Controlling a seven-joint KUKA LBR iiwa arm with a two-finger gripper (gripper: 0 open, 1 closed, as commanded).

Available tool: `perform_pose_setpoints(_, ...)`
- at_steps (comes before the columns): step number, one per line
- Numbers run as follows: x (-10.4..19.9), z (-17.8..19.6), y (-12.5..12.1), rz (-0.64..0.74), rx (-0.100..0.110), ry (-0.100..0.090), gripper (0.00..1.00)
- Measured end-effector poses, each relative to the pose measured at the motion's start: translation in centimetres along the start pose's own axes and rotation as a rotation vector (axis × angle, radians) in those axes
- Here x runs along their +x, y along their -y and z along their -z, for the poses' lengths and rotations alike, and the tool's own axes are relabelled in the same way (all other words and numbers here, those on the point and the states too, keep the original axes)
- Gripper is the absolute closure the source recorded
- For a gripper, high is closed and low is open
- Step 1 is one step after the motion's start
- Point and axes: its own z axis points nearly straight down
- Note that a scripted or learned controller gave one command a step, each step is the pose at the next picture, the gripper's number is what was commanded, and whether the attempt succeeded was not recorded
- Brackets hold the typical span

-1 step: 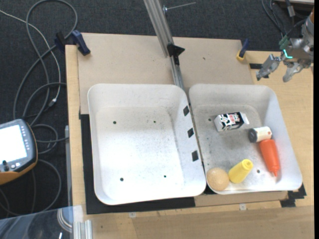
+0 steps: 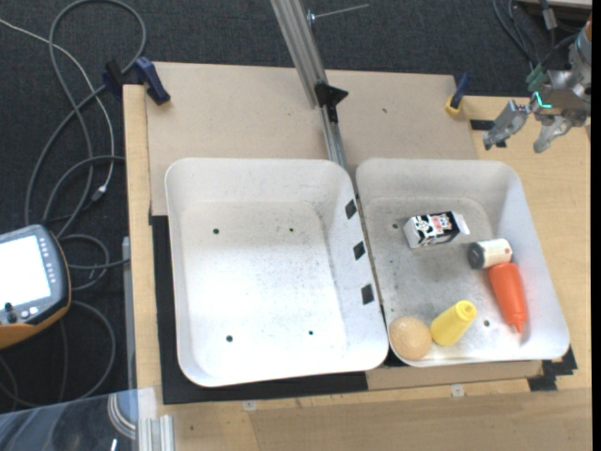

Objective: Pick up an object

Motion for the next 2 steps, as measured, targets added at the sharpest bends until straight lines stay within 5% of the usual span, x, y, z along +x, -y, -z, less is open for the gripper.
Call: perform_pose_setpoints(2,1.1,-10.8,0.3,-0.002,0.005,-0.002,0.0)
